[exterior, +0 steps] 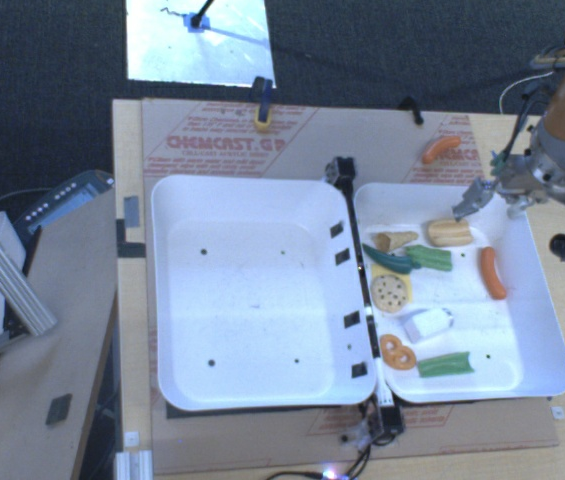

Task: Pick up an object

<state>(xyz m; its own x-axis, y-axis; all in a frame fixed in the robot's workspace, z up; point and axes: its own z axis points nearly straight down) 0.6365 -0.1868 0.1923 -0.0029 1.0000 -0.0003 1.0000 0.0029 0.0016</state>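
Note:
My gripper point(493, 206) hangs over the far edge of the right bin point(537, 338), fingers spread apart with nothing between them. Just below and left of it lies a tan bread roll point(449, 233). The same bin holds a tan wedge point(395, 240), a teal pepper point(390, 261), a green pod point(430, 258), a round dotted cracker point(390, 292), an orange sausage point(492, 272), a white piece point(427, 321), a pretzel point(397, 351) and a green pickle point(445, 364).
The left bin point(252, 298) sits beside the right one, with black clips point(352, 318) along the shared rim. A second orange sausage point(442, 149) lies on the cardboard behind the bins. A yellow clamp point(262, 118) stands at the back.

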